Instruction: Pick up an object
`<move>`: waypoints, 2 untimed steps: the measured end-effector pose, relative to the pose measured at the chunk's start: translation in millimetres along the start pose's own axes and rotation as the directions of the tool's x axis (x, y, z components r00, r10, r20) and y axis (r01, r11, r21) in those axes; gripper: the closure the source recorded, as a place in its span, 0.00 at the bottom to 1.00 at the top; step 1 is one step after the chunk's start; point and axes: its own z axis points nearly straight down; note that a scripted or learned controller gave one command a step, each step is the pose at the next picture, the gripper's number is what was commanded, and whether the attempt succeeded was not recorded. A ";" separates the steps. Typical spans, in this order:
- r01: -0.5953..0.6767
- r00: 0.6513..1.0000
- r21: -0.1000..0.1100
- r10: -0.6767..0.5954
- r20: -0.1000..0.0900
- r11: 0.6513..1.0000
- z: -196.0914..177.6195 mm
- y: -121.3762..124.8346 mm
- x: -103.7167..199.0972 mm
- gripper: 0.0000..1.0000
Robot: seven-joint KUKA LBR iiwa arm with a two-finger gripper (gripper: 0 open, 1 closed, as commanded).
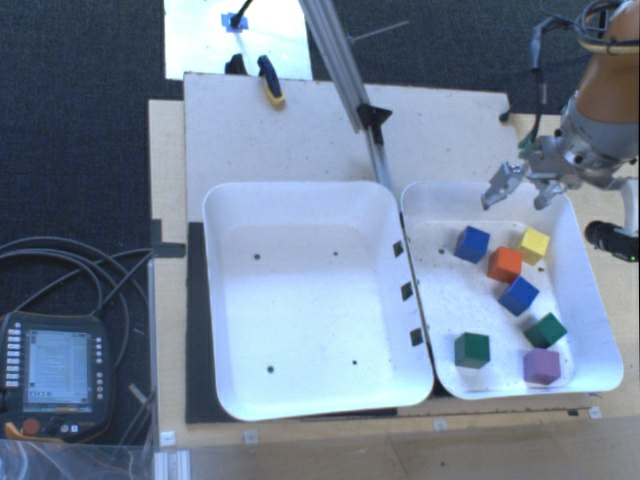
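The right bin (600,308) holds several small cubes: a blue one (473,244), a yellow one (535,244), an orange one (505,264), a second blue one (519,296), two dark green ones (472,350) (546,330) and a purple one (541,366). My gripper (522,192) hangs above the far edge of that bin, open, with nothing between its fingers. It stands above and behind the blue and yellow cubes, apart from both.
The left bin (225,218) lies beside the right one. A metal pole (340,58) slants down to the bins' shared far corner. A teach pendant (55,373) with cables lies at the lower left. Clamps (270,80) rest on the board behind the bins.
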 end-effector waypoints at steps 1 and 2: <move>0.000 1.000 0.002 0.000 -0.001 1.000 61.2 5.0 -0.4 0.00; 0.000 1.000 0.003 0.000 -0.001 1.000 123.9 3.7 1.4 0.00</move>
